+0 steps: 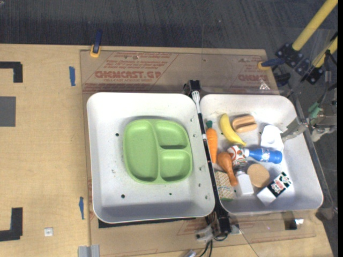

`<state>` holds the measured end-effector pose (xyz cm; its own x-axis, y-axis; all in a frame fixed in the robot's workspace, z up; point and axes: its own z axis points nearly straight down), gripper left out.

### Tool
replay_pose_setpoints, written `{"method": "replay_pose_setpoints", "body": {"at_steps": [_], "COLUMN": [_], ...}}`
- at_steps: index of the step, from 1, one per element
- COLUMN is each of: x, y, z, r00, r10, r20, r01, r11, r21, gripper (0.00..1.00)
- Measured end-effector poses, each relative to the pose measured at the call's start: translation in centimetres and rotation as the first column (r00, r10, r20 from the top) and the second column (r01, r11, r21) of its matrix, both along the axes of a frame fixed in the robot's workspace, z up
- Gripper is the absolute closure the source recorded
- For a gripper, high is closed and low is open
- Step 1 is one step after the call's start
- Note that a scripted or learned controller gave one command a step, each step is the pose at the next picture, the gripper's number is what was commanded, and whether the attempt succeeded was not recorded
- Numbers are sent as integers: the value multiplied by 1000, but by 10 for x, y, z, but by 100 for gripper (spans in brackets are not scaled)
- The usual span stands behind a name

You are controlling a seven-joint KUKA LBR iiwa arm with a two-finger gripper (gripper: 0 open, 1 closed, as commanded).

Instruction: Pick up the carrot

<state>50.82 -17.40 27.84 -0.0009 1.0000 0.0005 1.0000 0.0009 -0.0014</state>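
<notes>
Carrot (212, 144) sits in the right bin (308, 167), hard against its left wall, lying roughly lengthwise along that wall, green stub end toward the far side. Tight on that side: the wall and the black divider strip (203, 143) between the bins are right there. On its other side the banana (230, 130) is just beside it, and a chicken drumstick toy (227, 167) touches or nearly touches its near end (can't resolve a gap).

Rest of the right bin is crowded: hot dog bun (245, 123) behind the banana, blue bottle (262, 155) mid-bin, round tan disc (259, 175), black-and-white patterned box (280, 185), a white block (271, 136). Several overlap; the pieces under the drumstick are hard to make out.

Left bin (102, 159) holds a green divided plate (158, 150), smooth, three compartments, with open white floor all round it.

Hand (305, 123): at the right bin's right rim, well apart from the carrot, grey metal parts partly cut off and blurred against the clutter. Can't tell its state. Nothing visibly held.

Desk (43, 143) is plain cardboard-tan with blue tape marks (72, 75); wide open room left of the bins.
</notes>
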Motion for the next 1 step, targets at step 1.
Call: {"method": "replay_pose_setpoints", "body": {"at_steps": [1], "x": [-12], "y": [57], "z": [-172], "r00": [992], "r10": [128], "r20": [-12], "r01": [-128], "r11": [992], "r21": [7], "gripper": [0]}}
